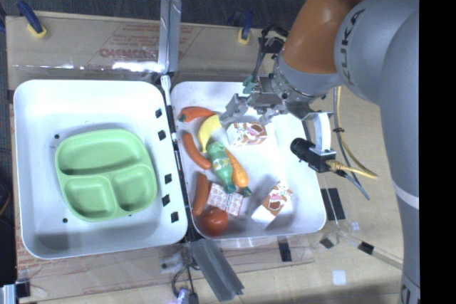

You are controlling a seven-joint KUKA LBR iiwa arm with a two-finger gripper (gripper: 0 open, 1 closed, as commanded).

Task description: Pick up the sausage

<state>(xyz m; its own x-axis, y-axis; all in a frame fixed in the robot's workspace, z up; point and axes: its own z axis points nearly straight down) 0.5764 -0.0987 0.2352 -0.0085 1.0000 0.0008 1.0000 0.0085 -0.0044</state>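
Reddish-brown sausage [195, 151], lying diagonally near the right bin's left wall, beside the banana.

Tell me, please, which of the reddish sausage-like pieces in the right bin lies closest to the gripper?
The curved orange-red one at the bin's far end, just above the banana, lies nearest the gripper; the other two lie farther toward the bin's near end.
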